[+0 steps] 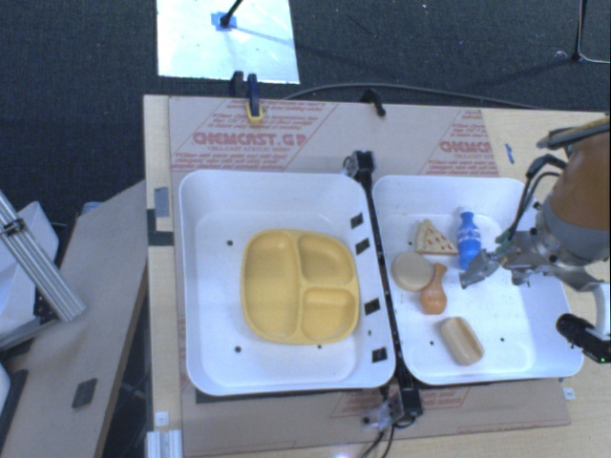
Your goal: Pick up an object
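A wooden bench (286,132) carries two shallow white bins. The left bin (205,256) holds a yellow divided plate (301,286). In the right bin (496,351), the gripper (474,276) is poised just beside a blue bottle (468,239); its jaw state cannot be told. The bottle would best be straddled squarely before closing.

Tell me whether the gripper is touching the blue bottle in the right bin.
Cannot tell. In the camera view the gripper sits right at the lower end of the blue bottle, with no plain gap between them, but the slanted angle does not show real contact.
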Controlling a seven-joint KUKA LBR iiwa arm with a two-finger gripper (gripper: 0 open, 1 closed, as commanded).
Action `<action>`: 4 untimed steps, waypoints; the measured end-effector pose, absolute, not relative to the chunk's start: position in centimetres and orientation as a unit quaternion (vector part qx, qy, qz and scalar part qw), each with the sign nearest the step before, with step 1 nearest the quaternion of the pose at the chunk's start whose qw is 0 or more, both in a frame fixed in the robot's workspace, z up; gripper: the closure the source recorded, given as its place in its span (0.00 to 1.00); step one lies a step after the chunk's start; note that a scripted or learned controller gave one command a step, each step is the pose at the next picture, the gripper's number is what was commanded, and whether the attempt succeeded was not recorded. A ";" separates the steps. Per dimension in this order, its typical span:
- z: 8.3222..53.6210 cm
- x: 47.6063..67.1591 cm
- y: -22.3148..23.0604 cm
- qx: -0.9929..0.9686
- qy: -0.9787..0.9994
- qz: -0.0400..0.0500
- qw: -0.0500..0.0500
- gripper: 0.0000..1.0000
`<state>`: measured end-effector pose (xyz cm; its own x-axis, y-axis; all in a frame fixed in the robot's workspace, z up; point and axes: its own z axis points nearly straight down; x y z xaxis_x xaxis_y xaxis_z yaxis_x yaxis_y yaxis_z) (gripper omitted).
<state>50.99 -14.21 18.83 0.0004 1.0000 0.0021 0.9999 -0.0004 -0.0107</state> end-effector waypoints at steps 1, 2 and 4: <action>19.4 51.3 -14.2 -0.706 -0.708 0.000 0.000 0.00; 15.2 50.9 -14.1 -0.707 -0.708 0.000 0.001 0.00; 8.4 49.9 -14.4 -0.707 -0.708 0.000 0.000 0.00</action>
<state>49.88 -14.39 8.38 -0.0014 1.0000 0.0006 1.0000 0.0014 -0.0006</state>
